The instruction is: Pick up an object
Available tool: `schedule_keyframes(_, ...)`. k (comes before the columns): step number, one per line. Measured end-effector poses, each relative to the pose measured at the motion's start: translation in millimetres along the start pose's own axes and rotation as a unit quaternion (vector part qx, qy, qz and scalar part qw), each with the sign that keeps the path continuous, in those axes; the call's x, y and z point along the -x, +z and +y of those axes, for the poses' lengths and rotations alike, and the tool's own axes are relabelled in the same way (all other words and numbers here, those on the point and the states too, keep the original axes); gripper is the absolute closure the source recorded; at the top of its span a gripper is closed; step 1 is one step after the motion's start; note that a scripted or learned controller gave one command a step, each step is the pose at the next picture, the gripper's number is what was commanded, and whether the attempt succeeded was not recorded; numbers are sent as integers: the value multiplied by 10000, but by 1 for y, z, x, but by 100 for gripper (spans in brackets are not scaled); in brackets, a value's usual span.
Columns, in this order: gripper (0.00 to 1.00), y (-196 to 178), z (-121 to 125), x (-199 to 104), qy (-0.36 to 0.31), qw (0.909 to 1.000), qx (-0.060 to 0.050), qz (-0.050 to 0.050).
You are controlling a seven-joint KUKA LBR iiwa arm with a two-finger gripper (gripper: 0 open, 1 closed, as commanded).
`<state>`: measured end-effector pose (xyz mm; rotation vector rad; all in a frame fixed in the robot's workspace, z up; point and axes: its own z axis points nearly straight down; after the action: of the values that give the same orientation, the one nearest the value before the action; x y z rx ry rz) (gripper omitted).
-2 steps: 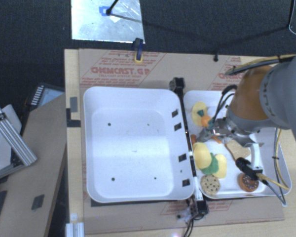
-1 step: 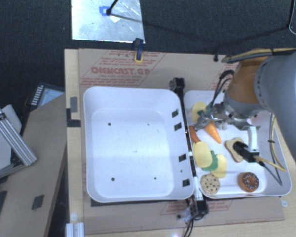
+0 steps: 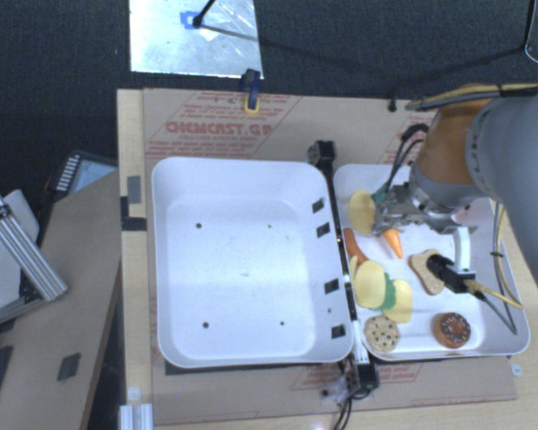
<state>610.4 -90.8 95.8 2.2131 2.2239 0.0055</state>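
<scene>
The arm [image 3: 484, 146] reaches into the right bin [image 3: 511, 325], its gripper [image 3: 393, 227] low over an orange carrot [image 3: 393, 240] among toy foods; whether it grasps the carrot cannot be told. A cookie [image 3: 382, 333] and doughnut [image 3: 451, 330] lie nearby.

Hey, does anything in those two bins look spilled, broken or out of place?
Nothing stands out. The toy food, among it a carrot, a cookie and a doughnut, lies loosely inside the right bin, with nothing over its rim. The arm's pincer hangs low over the carrot. No damage shows on the left bin.
</scene>
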Motion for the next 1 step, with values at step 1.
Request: schedule_keyframes(1, 100, -95, 30, -50, -27, 10000, 40, 9)
